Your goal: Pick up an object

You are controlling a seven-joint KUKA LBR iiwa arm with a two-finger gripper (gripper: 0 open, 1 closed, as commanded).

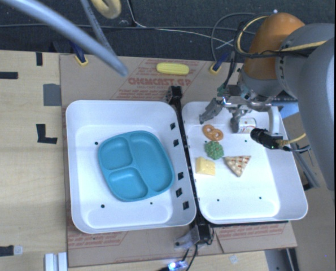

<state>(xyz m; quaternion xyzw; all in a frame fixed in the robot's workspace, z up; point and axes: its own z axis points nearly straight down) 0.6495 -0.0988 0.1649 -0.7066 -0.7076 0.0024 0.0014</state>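
Near edge first: the blue tray (135,166) sits in the left bin (83,208). In the right bin (280,202) lie a cheese wedge (205,166), pizza slice (237,164), green piece (214,149) and pretzel (212,132) (all clustered). Above its far edge, the gripper (221,116) hangs with fingers spread, nothing between them, with the arm (292,49) bent in from the right.

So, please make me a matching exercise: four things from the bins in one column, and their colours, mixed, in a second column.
Things:
1. divided tray
2. pretzel
3. broccoli
4. cheese cube

Colours:
A. green
B. pale yellow
C. blue
D. orange-brown

Pairs: 1-C, 2-D, 3-A, 4-B
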